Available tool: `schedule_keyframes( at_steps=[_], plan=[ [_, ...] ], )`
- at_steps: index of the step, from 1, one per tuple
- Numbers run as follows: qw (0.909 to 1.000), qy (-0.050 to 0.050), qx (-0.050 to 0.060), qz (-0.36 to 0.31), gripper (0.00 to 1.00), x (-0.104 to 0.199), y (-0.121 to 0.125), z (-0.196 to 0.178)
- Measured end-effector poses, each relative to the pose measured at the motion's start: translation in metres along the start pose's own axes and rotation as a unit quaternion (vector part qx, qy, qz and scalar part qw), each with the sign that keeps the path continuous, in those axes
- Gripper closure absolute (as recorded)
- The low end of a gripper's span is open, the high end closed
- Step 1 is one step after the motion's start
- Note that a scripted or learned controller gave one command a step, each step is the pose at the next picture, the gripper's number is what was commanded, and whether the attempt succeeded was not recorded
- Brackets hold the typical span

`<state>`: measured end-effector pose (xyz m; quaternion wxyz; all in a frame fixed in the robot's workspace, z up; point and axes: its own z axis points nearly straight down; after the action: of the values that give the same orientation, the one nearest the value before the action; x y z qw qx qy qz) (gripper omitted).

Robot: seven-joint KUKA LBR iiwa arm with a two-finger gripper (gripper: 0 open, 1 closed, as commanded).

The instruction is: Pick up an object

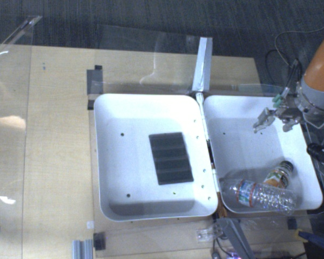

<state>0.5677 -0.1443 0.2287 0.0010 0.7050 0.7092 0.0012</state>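
Bottle [261,195] on side, long axis left-right, cap end left.

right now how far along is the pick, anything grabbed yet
Nothing looks picked yet. The gripper hangs over the upper part of the right bin with its jaws spread and nothing between them. The clear plastic bottle and the small jar lie near that bin's lower edge; the dark ridged pad sits in the left bin. Reaching, closing on an object and lifting all remain.
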Motion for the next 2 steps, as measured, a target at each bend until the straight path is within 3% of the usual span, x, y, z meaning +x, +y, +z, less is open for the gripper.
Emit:
schedule_keyframes(
  at_steps=[1, 2],
  plan=[
    [0.9998, -0.001, -0.002, -0.022, 0.0, -0.004, -0.014, -0.1],
    [0.9998, 0.0, 0.0, -0.02, 0.0, -0.037, -0.059, 0.052]
  ],
)
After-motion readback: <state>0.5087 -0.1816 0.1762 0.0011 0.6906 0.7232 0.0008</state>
